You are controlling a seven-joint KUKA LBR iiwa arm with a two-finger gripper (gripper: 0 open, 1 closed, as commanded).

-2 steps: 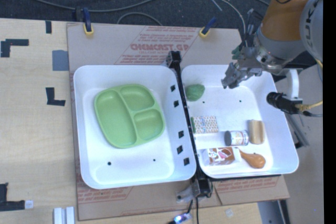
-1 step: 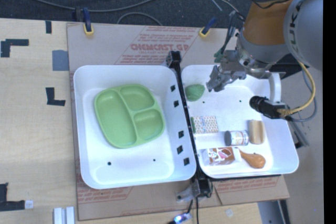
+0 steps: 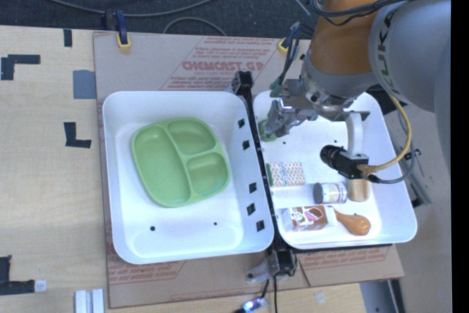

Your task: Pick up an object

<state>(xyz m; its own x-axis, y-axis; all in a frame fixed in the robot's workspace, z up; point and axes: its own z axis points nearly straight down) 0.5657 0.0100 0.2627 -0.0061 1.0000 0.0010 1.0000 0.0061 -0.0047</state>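
Note:
My gripper [image 3: 275, 121] hangs low over the far left part of the right bin [image 3: 388, 231], close to the divider between the bins. A small green thing [image 3: 267, 133] lies right at its tip, partly hidden by it; I cannot tell whether they touch. Nearer the front of this bin lie a patterned packet [image 3: 286, 174], a small jar [image 3: 331, 193] beside a brown cylinder [image 3: 358, 190], a red and brown wrapper [image 3: 308, 217] and an orange drumstick-shaped toy [image 3: 353, 222].
The left bin [image 3: 121, 216] holds a green divided plate [image 3: 179, 160]. The black divider [image 3: 253, 165] with white marks runs between the bins. The arm's orange and grey body covers the far right of the right bin.

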